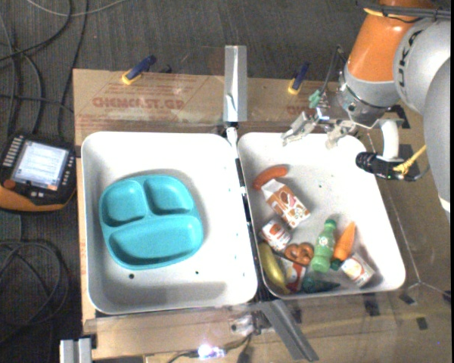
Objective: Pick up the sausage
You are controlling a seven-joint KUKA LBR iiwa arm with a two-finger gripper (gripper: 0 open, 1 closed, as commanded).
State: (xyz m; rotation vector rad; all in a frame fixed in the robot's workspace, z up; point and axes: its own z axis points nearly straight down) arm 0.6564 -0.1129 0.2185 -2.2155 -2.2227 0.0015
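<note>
Camera view: the arm (408, 44), grey with an orange band, came in from the right at the top of the right bin (378, 195). Gripper (318, 131) hung over the bin's upper rim, fingers spread apart, nothing between them. One fingertip (291, 134) pointed left, the other sat nearer the bin's top right corner.

Sausage (271, 176) lay on the right bin floor near the upper left corner, reddish, tilted, below and left of the gripper, apart from it. Just below the sausage was a small carton (289, 205) with red and white print. Lower down, a can (276, 234), a pretzel (299, 252), a banana (269, 267) along the left wall, a green bottle (324, 242), a carrot (345, 240) and a small white-and-red pack (356, 270), all bunched in the bin's lower half.

Left bin (98, 278) held a teal divided plate (153, 219) with three compartments, lying flat. A handheld pendant (32, 171) with a lit screen sat on the floor left of the bins. Cardboard sheet (151, 104) lay behind the bins with blue clamps (138, 68) on its edge.
</note>
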